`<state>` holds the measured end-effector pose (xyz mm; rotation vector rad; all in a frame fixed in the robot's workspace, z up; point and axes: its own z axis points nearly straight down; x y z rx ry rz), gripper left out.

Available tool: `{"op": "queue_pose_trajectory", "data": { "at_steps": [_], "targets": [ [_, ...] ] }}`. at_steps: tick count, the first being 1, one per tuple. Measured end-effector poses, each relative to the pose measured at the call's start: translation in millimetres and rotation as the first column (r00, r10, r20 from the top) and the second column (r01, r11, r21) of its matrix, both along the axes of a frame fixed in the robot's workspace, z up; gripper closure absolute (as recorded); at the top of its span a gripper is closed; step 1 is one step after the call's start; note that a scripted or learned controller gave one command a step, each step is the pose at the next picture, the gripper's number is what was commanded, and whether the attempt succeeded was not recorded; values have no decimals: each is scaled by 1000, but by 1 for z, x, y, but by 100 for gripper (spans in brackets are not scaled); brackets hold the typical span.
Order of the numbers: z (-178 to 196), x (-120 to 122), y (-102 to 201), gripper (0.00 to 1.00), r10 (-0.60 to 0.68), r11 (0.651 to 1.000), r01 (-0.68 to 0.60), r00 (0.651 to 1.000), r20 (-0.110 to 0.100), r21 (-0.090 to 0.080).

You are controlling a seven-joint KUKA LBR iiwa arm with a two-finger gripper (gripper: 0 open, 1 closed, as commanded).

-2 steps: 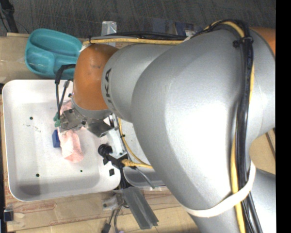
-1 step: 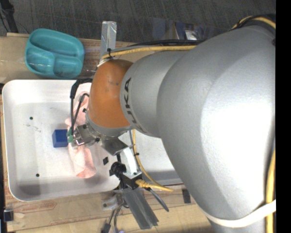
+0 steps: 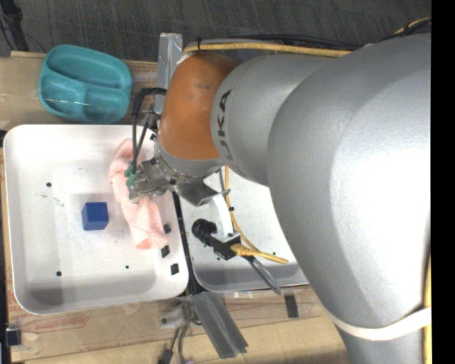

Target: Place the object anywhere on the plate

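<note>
A wooden bench (image 3: 76, 324) on dark carpet bears white bins (image 3: 30, 203); the gripper (image 3: 140, 179) hangs over a pink plate (image 3: 140, 211) beside a blue cube (image 3: 95, 215); its grip state I cannot tell.

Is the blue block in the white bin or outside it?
In. The blue block sits on the floor of the left white bin, apart from the pink cloth beside it.

Even, fairly bright overhead light washes the left white bin (image 3: 30, 203) nearly to glare, with soft shadow along its near wall. The grey arm (image 3: 349, 165), close to the camera, looks slightly soft, and the frame is mildly grainy.
</note>
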<state>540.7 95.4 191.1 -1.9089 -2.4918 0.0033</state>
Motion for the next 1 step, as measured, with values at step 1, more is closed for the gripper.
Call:
{"op": "queue_pose_trajectory", "data": {
  "at_steps": [1],
  "targets": [
    [-75,16,52,100,-290,957,290,957,29,3]
  ]
}}
